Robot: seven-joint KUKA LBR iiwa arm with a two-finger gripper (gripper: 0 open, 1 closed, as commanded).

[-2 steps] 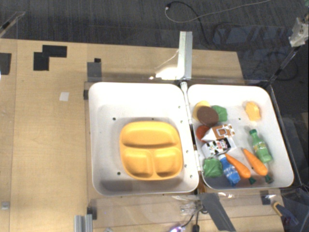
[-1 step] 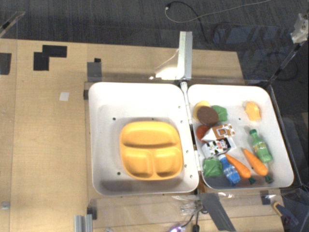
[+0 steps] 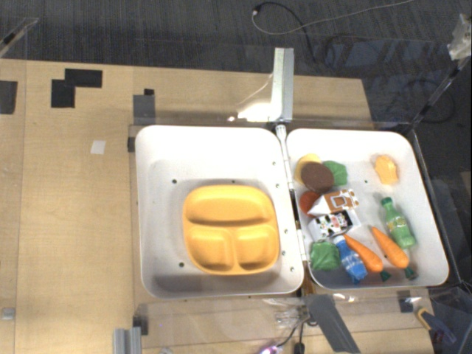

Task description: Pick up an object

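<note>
The right bin [image 3: 420, 190] holds several toy items. A brown round piece [image 3: 317, 174] lies near its left wall with a green piece [image 3: 337, 171] beside it. A small white carton [image 3: 333, 211] sits in the middle. Two orange carrots [image 3: 364, 254] [image 3: 390, 247], a blue bottle [image 3: 351, 259] and a green bottle [image 3: 397, 223] lie toward the front. A yellow-orange piece [image 3: 386, 169] rests alone at the back right. The left bin [image 3: 158, 198] bears a yellow divided tray [image 3: 231, 227].
A grey upright post [image 3: 283, 87] stands behind the seam between the two bins. A black cable [image 3: 332, 28] loops over the dark floor at the back. Wooden bench surface [image 3: 66, 220] spreads to the left.
</note>
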